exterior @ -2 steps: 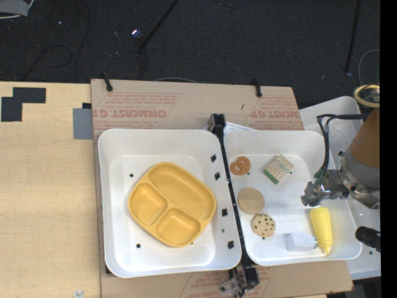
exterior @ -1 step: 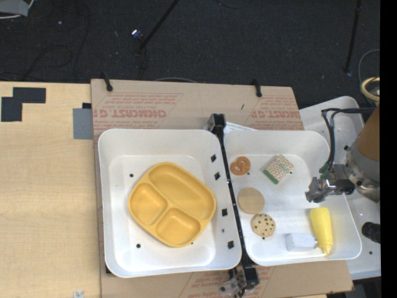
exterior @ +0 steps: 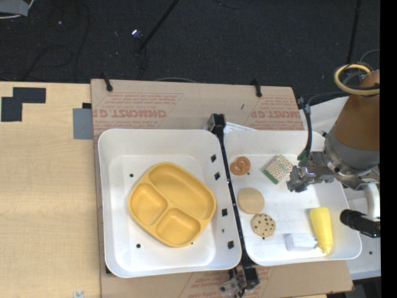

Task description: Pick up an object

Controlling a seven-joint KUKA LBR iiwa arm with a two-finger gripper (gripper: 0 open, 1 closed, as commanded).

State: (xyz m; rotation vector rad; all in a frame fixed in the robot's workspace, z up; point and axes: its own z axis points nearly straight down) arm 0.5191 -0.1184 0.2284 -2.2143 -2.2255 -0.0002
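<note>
The right bin (exterior: 282, 253) holds a small brown doughnut (exterior: 240, 165), a green-edged patterned packet (exterior: 277, 168), a tan round disc (exterior: 251, 200), a chocolate-chip cookie (exterior: 263, 225), a yellow bottle (exterior: 322, 228) and a small white block (exterior: 300, 242). My gripper (exterior: 299, 180) hangs over the right bin's upper right part, just right of the patterned packet and above the yellow bottle. Nothing shows between its fingers.
The left bin (exterior: 118, 166) holds a yellow divided plate (exterior: 172, 203). A black divider (exterior: 224, 185) runs between the bins. The grey arm with its orange band (exterior: 360, 123) comes in from the right. A cardboard sheet (exterior: 186, 107) lies behind the bins.
</note>
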